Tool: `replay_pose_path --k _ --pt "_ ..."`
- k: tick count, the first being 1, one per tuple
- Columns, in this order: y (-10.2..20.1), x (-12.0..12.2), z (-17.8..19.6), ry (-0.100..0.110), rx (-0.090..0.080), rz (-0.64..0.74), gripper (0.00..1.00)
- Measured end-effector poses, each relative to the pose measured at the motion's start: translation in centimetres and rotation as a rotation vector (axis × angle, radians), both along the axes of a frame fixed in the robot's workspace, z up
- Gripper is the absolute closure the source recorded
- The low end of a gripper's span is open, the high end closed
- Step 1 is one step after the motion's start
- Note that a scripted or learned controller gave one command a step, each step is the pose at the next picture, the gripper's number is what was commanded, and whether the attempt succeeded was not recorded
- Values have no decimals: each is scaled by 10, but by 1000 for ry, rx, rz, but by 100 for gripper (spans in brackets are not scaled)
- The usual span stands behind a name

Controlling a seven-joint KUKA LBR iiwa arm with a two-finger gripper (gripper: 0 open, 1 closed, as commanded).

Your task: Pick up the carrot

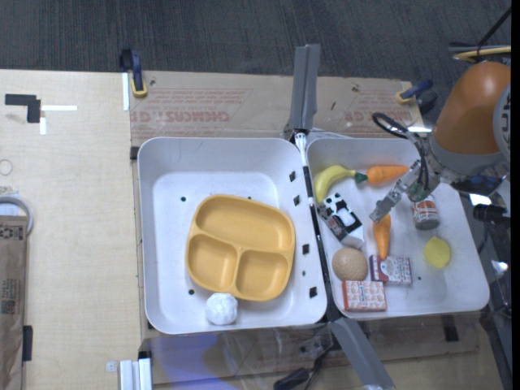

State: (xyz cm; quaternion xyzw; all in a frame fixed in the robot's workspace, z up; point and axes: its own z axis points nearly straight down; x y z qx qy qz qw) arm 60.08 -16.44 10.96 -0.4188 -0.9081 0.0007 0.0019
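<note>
Two orange carrots lie in the right bin [475, 287]. One carrot [386, 173] lies sideways near the back, next to a banana [331, 179]. The other carrot [381, 236] lies lengthwise in the middle of the bin. My gripper [383, 210] reaches in from the right on the grey arm with the orange band [475, 108]. Its tip hangs just above the upper end of the lengthwise carrot. I cannot make out contact between the tip and that carrot.
The right bin also holds a small can [425, 213], a lemon [437, 252], a brown round fruit [349, 263], two small boxes [364, 296] and a black-and-white object [341, 216]. In the left bin [154, 218] sit a yellow divided plate [241, 246] and a white ball [221, 308].
</note>
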Motion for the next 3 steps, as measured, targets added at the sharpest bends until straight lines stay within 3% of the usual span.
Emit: replay_pose_path --k 1,2,3 --pt "17 -52 -17 -15 -3 388 0" --pt "17 -53 -14 -6 3 385 100" --pt "89 -66 118 -7 0 377 100"
